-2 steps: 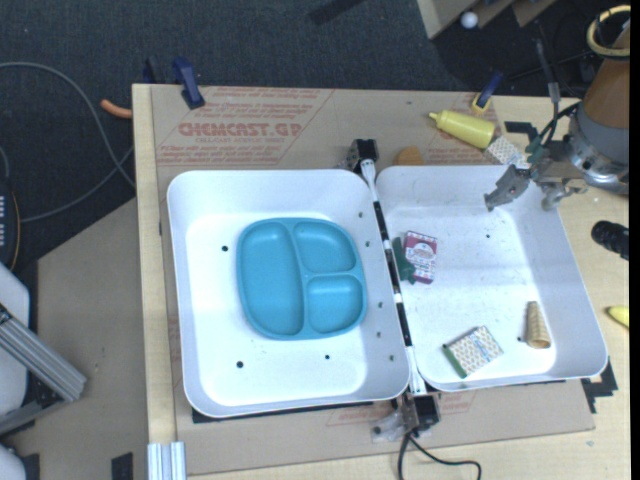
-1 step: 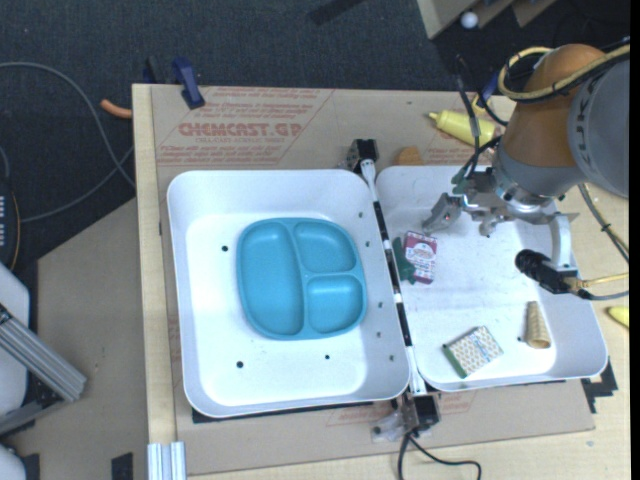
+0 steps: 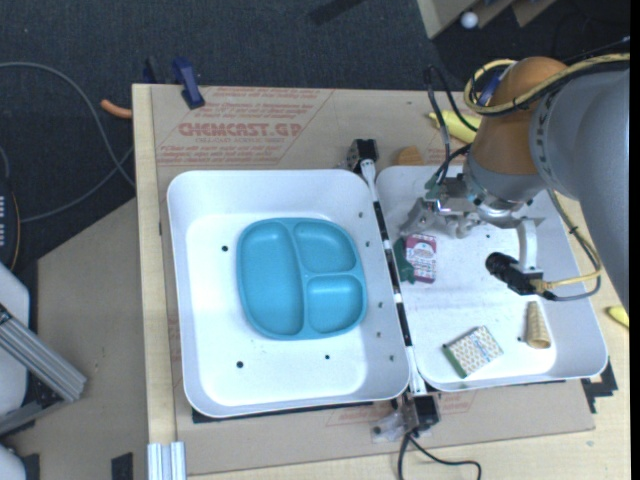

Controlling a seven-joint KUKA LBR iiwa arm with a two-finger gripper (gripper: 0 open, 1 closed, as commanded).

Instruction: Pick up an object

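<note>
Patterned pad (image 3: 472, 349) front; gripper (image 3: 447, 211) apparently over pink packet (image 3: 422, 259).

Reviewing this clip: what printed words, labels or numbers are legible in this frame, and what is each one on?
"CHEMCAST GP": large red print on the brown sheet under the bins, behind the left bin; the last letters are uncertain.
Smaller red lines above and below it: too small to read.
Small packet in the right bin: print too blurred to read.
Patterned card in the right bin: no readable text.
</note>
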